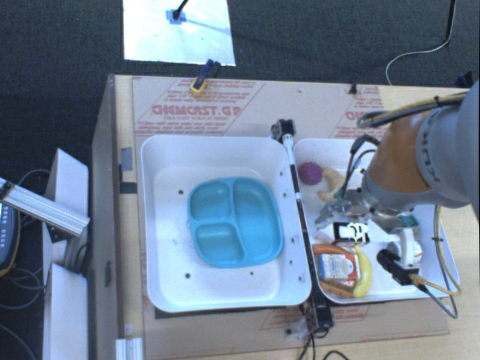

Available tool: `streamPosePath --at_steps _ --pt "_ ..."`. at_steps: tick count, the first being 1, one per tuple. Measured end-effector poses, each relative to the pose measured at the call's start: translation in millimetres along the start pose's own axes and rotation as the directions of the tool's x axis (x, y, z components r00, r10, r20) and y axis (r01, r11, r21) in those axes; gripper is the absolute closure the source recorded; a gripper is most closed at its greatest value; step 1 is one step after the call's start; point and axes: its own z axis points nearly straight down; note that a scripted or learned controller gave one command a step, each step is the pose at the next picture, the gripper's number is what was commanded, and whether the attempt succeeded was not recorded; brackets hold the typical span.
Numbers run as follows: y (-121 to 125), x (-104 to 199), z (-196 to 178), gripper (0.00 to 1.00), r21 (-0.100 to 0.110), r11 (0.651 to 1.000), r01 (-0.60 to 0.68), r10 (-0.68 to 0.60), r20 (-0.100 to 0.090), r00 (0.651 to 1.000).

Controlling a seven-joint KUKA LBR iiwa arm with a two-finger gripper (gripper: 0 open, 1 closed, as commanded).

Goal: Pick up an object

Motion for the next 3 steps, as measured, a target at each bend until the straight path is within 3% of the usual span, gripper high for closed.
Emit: streamPosePath --at_steps 1,2,3 --pt "83.2 -42.1 -4.9 0.0 -0.002 1.0 0.002 -0.002 0.001 1.0" --pt "124.3 -31.4 2.1 0.0 -0.001 1.0 0.004 -0.004 0.0 1.0" --pt "124.1 -14.7 2.3 0.0 -0.001 1.0 0.004 -0.004 0.0 1.0"
